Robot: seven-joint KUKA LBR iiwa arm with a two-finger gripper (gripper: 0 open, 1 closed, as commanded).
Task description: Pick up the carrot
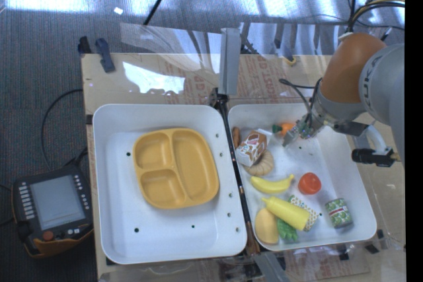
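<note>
Lying by the fingers — their grip unclear — the carrot shows orange with a green top.

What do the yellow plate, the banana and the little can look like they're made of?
Plate: likely plastic, an even matte yellow with moulded sections. Banana: probably toy plastic, smooth and uniformly yellow. Can: too small to tell; a printed green and red label shows.

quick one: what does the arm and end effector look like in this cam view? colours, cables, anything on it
The arm is light grey with rounded, smooth links and a bulbous orange band above the wrist. A thin dark cable runs along the wrist area, and a short black cylindrical fitting sticks out beside the lower link. The end effector is small, dark and metallic, with greenish detail; its fingers are too small to make out.
</note>
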